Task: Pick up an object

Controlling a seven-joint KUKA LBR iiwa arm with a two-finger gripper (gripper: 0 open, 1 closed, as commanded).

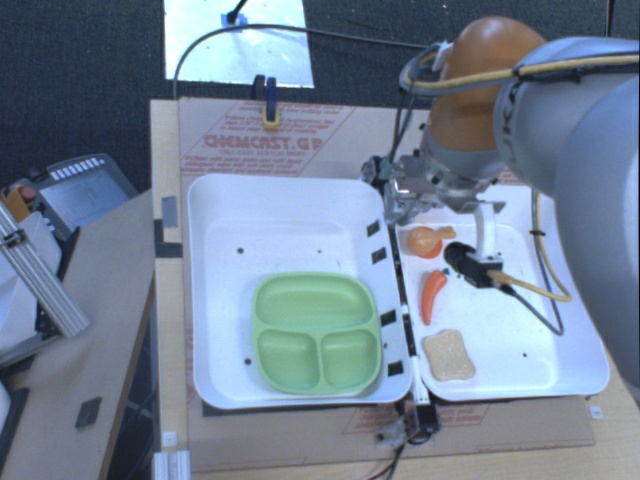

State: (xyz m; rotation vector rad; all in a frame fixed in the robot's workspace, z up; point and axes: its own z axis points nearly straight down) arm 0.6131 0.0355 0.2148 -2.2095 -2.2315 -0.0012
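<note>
**Three Candidates in the Right Bin, One Arm Overhead**

Two white bins sat side by side on the counter, and the count was easy. The left bin (250,223) carried one thing: a single green plate (318,330) with three compartments, lying flat toward the near right corner.

Over in the right bin (535,363) there were three small things in a loose line down its left side. One round orange fruit (425,241) lay farthest back. One carrot (432,293), with its green tip toward the fruit, lay just nearer than that. One slice of bread (448,356) lay nearest of all, flat on the bin floor. The three lay apart, none touching.

The one arm (570,118) came in from the right, its orange band (488,58) high above the far edge. Its wrist hung over the far left corner of the right bin, just beside the divide between the two bins and close behind the orange fruit.

The jaws were lost among the wrist hardware from this angle — apart or together, I could not tell.
</note>
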